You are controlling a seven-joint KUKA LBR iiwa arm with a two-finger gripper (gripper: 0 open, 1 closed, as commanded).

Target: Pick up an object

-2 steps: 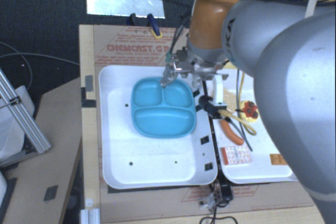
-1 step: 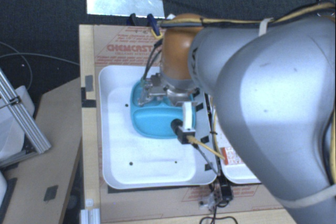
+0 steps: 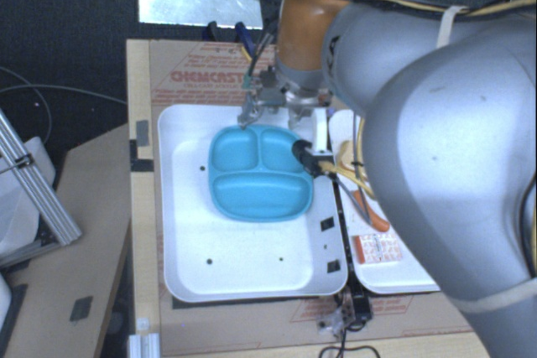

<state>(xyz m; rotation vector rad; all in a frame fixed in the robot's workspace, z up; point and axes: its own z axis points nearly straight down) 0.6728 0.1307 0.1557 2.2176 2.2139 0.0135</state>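
In the left white bin point(image 3: 180, 264), toward its far edge, lies a blue divided plate point(image 3: 258, 176) with 3 compartments, flat on the bin floor. The gripper point(image 3: 267, 101) hangs just over the plate's far rim, near the bin's back wall; whether it is spread or pressed together cannot be told. The right bin point(image 3: 394, 277) holds an orange object point(image 3: 373, 214).

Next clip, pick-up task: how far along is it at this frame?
Done: the gripper has been brought over the left bin, at the far edge of the blue divided plate. In hand: nothing visibly held; the plate lies flat in the bin. Left: grasp and lift.
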